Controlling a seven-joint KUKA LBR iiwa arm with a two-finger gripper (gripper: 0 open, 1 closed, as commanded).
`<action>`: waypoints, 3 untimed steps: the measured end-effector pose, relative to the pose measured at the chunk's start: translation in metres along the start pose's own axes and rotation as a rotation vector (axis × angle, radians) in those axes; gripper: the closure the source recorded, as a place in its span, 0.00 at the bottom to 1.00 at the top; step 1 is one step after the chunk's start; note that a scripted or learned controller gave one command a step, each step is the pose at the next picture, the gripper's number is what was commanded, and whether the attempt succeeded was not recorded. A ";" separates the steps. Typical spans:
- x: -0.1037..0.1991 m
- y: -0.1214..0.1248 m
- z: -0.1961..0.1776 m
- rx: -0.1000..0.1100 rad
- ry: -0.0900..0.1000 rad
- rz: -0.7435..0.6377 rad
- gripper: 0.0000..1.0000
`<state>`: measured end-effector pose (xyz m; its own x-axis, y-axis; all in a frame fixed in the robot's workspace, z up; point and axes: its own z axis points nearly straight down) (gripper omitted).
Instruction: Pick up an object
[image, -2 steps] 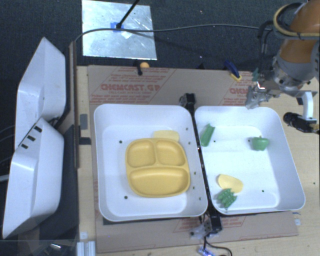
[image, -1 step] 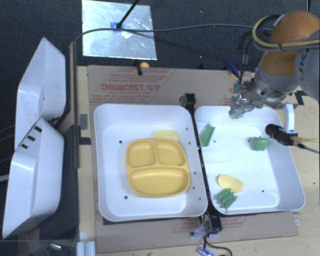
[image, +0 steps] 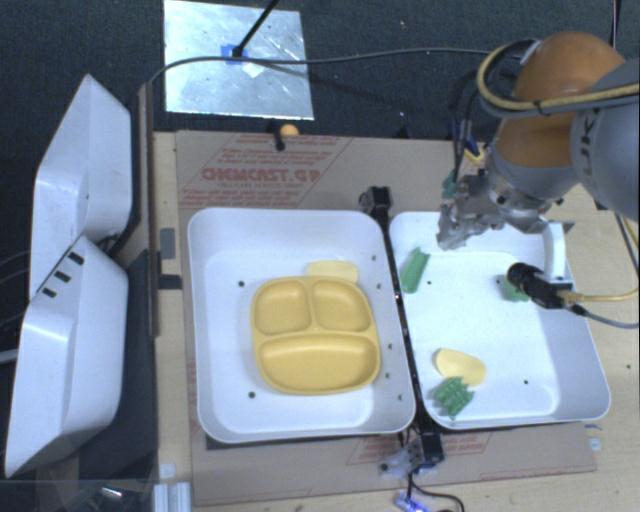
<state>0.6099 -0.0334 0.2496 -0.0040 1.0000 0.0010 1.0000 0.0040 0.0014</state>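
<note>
My gripper (image: 453, 236) hangs over the back left corner of the right bin (image: 575, 350), with the arm coming in from the upper right. A green stick-shaped piece (image: 413, 270) lies just below and left of the gripper, against the bin's left wall; nothing shows in the gripper. A pale yellow slice (image: 460, 366) and a green bumpy piece (image: 453, 397) lie near the front of this bin. A small green item (image: 515, 291) sits toward the right, partly hidden by a black fitting.
The left bin (image: 225, 300) holds a yellow divided plate (image: 315, 335) and a pale yellow piece (image: 333, 270) behind it. A black divider (image: 395, 290) runs between the bins. A cable and black connector (image: 535, 282) cross the right bin's right side.
</note>
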 end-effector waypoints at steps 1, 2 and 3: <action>0.049 -0.033 0.004 0.001 0.000 -0.001 1.00; 0.098 -0.050 0.018 0.002 0.000 0.000 1.00; 0.143 -0.068 0.028 0.002 0.000 0.000 1.00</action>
